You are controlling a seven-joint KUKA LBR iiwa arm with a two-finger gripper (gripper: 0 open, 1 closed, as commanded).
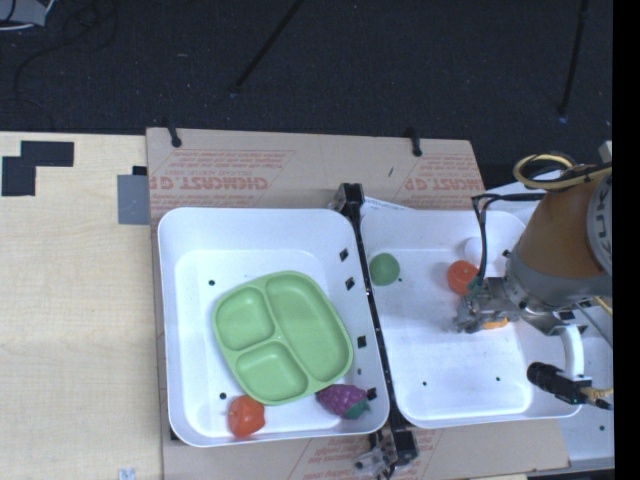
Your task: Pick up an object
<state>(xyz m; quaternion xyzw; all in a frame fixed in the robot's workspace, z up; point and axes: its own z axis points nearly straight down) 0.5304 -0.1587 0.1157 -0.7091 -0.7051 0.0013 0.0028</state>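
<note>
Your gripper (480,313) sits low in the right white bin (440,388), just beside a small round orange ball (461,274); jaw state cannot be told. A green ball (384,268) lies well apart. Risk: the orange ball rolls off if nudged.

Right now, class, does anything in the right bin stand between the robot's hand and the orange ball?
Nothing visible does. The hand sits low in the right bin, and the orange ball lies just beside it, toward the bin's far side. The green ball rests farther left, near the divider, off that path.
</note>
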